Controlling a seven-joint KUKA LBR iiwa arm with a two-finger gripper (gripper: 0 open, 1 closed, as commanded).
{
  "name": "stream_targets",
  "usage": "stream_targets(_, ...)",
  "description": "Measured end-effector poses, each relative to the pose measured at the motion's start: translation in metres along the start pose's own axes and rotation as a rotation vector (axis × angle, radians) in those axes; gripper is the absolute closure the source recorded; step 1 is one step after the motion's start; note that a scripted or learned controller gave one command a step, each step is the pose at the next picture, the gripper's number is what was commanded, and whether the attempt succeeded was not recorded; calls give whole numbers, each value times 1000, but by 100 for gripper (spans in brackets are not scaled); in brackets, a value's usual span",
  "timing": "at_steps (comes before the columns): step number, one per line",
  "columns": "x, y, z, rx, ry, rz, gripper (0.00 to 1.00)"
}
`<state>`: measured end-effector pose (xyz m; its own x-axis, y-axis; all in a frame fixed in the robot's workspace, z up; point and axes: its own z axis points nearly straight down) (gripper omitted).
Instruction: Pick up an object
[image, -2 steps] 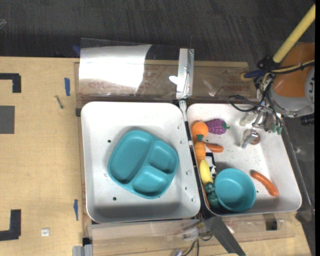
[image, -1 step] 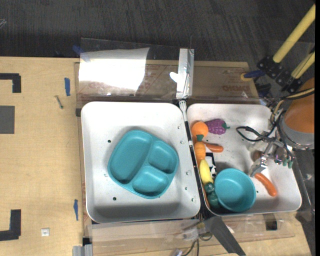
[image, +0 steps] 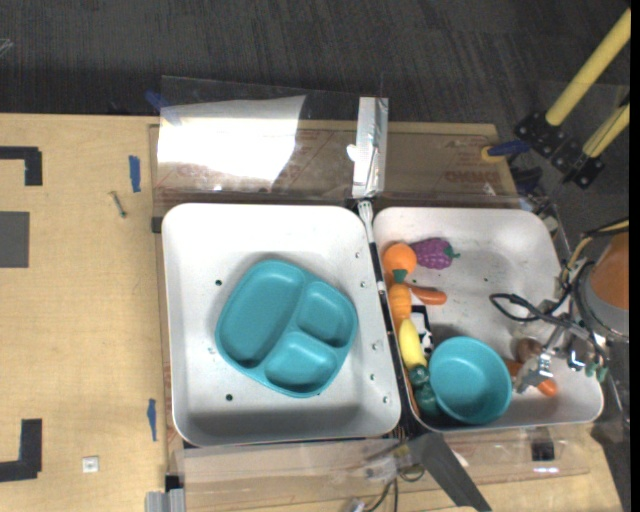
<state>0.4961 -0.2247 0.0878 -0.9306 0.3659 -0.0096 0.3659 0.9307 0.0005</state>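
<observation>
dark grey carpet runs behind a pale wooden bench that bears two shallow white bins with rounded corners, side by side. the left bin is smooth plastic with a few small dark holes, and holds one teal divided plate, glossy, with three compartments. the right bin holds a cluster along its left wall: one orange round fruit, one purple bunch of grapes with a knobbly surface just beside it, one slim orange carrot, one yellow banana-shaped toy lying lengthwise, and one small green piece tucked against a teal bowl, round and smooth, at the near edge. one small orange bit lies to the right of the bowl. the gripper sits low over the right part of this bin, just right of the bowl, wrapped in black cables; its state i cannot tell, since metal parts and wiring clutter it. clear plastic sheets shine behind the left bin. two yellow poles stand at the upper right.
</observation>
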Motion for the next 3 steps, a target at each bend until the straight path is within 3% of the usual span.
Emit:
stream_targets(1,-4,1,-10,0,-9,-1,100)
stream_targets(2,-15,7,0,-1,1,-440,100)
stream_targets(3,-18,9,-1,0,-11,-806,100)
